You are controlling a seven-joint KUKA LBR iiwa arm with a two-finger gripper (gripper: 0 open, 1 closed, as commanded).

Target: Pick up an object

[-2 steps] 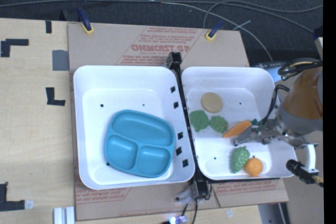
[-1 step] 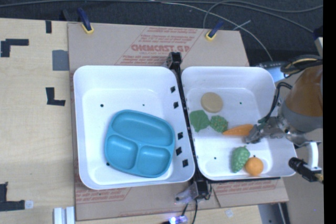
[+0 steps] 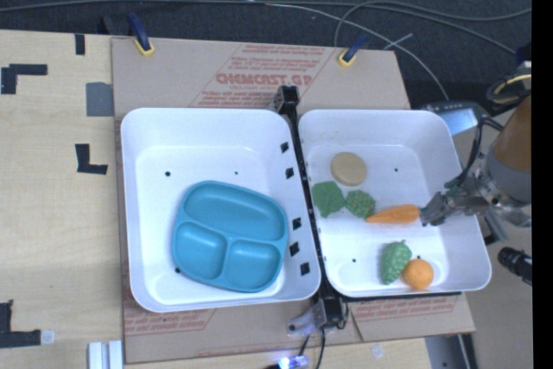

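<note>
Two white bins side by side on a cardboard sheet point(image 3: 259, 69) over the surface point(image 3: 52, 186). Left bin point(image 3: 143, 143): one blue divided tray point(image 3: 229, 235), three compartments, lying flat toward the front. Right bin point(image 3: 432, 134): six items. One tan round disc point(image 3: 349, 168) near the back centre. Two green broccoli-like pieces, one point(image 3: 327, 197) beside the divider and one point(image 3: 360, 204) just right of it, near each other, can't tell if touching. One orange carrot point(image 3: 394, 215) lying flat, roughly left-right, its left tip just beside the second broccoli piece. One green leafy/bumpy piece point(image 3: 396, 262) near the front, with one orange ball point(image 3: 419, 274) just beside it on its right, looks touching.

Gripper point(image 3: 435, 213) is low inside the right bin at its right side, arm point(image 3: 510, 151) coming in over the right rim. The dark fingers sit right at the carrot's right end; too small and dark to tell how far apart they are or whether the carrot is between them, so hold can't be confirmed. Carrot appears flat on the bin floor.

Two blue-yellow clamps on the cardboard's back edge, one point(image 3: 139, 35) left, one point(image 3: 351, 54) right. Several cables point(image 3: 259, 3) across the dark floor behind.
</note>
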